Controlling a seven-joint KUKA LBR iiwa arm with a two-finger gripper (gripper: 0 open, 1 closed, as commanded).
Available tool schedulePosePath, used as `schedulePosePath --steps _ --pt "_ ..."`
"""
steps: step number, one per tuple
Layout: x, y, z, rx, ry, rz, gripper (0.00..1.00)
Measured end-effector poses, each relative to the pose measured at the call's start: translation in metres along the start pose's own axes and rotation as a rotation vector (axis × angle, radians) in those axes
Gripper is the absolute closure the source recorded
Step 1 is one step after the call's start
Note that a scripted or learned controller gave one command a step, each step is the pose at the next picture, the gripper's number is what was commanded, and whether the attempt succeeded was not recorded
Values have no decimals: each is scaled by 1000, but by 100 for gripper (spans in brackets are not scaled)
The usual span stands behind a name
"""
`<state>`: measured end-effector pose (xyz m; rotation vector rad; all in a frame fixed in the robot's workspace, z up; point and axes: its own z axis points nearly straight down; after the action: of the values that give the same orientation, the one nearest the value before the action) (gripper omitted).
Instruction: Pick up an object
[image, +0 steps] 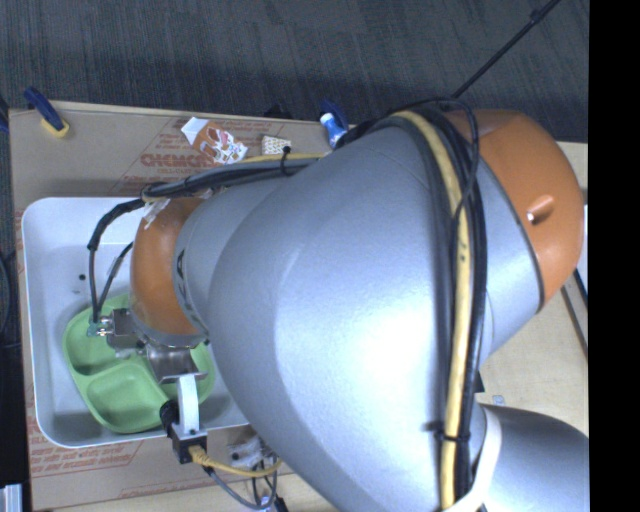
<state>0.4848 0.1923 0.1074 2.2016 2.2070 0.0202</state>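
Note:
A light green divided tray lies in the left white bin, toward its front. The arm's wrist, with its orange band, hangs low over the tray and covers its right part. The gripper points down into the bin right at the tray, hidden under the wrist body. Nothing shows between the fingers from this angle.
The big grey arm body covers the right bin and most of the bench. Black cables loop off the wrist over the left bin. A cardboard sheet with blue clamps and a small wrapper lies behind the bins.

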Motion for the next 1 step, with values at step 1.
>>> schedulePosePath --steps 1 --pt "-27 -1 9 -3 16 -8 100"
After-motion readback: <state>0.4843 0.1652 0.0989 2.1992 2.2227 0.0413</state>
